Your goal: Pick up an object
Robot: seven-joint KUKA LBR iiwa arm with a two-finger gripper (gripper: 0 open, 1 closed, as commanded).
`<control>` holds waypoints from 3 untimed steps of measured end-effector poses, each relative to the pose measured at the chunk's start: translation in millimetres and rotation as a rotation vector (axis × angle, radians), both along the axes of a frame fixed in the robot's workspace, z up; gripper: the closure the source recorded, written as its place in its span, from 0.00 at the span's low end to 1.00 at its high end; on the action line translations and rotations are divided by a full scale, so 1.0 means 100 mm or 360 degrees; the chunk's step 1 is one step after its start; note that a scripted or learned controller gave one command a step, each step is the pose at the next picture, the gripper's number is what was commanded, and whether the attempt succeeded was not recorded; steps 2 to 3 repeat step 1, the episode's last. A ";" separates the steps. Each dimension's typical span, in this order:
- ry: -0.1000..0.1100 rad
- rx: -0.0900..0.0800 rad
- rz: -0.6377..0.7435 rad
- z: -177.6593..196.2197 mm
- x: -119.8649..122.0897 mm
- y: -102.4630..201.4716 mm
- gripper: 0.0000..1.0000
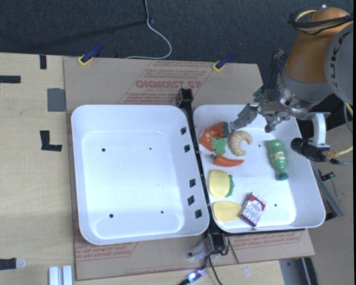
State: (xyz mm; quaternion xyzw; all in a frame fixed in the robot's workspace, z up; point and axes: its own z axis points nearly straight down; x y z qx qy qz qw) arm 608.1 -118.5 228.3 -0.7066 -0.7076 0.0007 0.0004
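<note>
Dark carpet lies behind a pale wooden tabletop [24,159] covered with a cardboard sheet [160,85], which carries two shallow white bins side by side. Toward the tabletop's left edge sits the left bin [130,117], with nothing in it. The right bin [296,215] holds all the toys. Along its left wall, from far to near: a red tomato [212,136], a tan croissant [240,142], a red chili pepper [228,160], a yellow-and-green piece [221,183], a yellow piece [226,210] and a small red packet [253,209]. A green bottle [277,158] lies flat near the right wall, its long axis running from the bin's far edge toward its near edge, slightly slanted. Which end is the cap cannot be told.

From the tabletop's right edge the grey-and-orange arm [314,52] reaches in. Its claw [252,116] hangs over the bin's far edge, just above the tomato and croissant, fingers spread wide and holding nothing.

The far-left toys are crowded together, so a descent there would likely pinch two at once or nudge one aside.
</note>
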 end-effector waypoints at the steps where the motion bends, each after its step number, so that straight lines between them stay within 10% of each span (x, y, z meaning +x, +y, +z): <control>1: 0.0003 0.0005 0.0013 -0.48 0.33 0.88 0.00; 3: 0.0003 0.0005 0.0013 -0.48 0.33 0.88 0.00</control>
